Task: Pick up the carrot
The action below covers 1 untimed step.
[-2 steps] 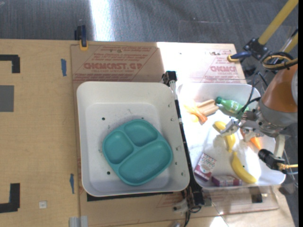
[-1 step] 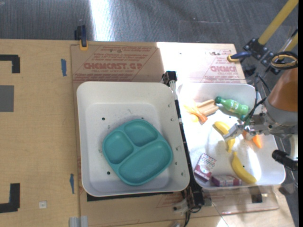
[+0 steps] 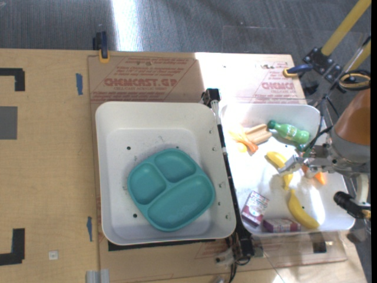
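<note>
At the right edge of the frame the metal gripper [image 3: 307,164] hangs low in the right-hand bin [image 3: 311,112]; how wide it stands I cannot tell. A stubby orange carrot [image 3: 319,177] lies just beside it, partly hidden. Nearby are a glossy green bottle [image 3: 288,131] and a curved yellow banana [image 3: 301,210]. The left bin [image 3: 112,158] holds a smooth teal divided plate [image 3: 171,188].

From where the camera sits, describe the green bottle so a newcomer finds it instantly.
Look in the right bin, the one without the teal plate. Along its far side lies the green bottle, on its side beside a hot dog toy. It is the only green thing among yellow and orange toys.
</note>
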{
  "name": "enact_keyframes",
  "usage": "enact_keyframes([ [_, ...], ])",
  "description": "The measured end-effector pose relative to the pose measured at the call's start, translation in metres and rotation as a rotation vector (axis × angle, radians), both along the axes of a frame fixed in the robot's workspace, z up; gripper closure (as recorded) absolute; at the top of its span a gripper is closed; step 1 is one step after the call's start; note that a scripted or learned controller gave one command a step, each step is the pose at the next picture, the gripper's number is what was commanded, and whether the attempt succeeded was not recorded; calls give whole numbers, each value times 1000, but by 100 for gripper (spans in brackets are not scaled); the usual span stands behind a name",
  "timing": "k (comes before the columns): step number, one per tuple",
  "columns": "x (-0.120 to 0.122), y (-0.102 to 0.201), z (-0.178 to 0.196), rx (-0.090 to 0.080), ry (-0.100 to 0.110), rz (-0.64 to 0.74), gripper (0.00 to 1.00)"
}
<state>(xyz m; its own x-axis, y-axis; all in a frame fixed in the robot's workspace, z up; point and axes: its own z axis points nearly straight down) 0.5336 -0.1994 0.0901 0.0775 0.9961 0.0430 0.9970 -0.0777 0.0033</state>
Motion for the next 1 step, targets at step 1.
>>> enact_keyframes([
  [1,-9,2,0,-17,-1,-21,0],
])
